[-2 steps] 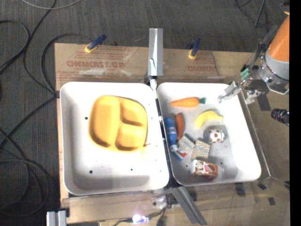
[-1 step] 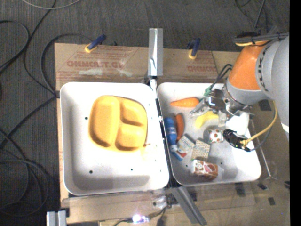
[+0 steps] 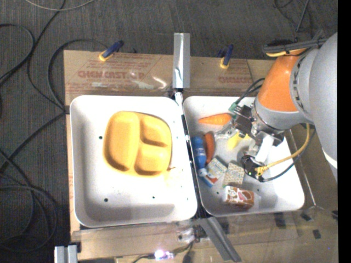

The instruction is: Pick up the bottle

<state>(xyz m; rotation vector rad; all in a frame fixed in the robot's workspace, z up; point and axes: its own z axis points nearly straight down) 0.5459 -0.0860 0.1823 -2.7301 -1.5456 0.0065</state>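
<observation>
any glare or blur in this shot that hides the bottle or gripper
Camera view: glare streaks the clear sheet behind the bins; the blue bottle is small but sharp along the right bin's left wall; the arm's wrist shades the gripper, so its outline reads poorly; the yellow tray is evenly lit.

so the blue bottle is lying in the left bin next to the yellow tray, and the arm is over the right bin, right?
Not quite. The camera view shows the blue bottle lying in the right bin, along its left wall, beside a carrot and small packets. The yellow tray sits in the left bin. The arm is indeed over the right bin.
</observation>
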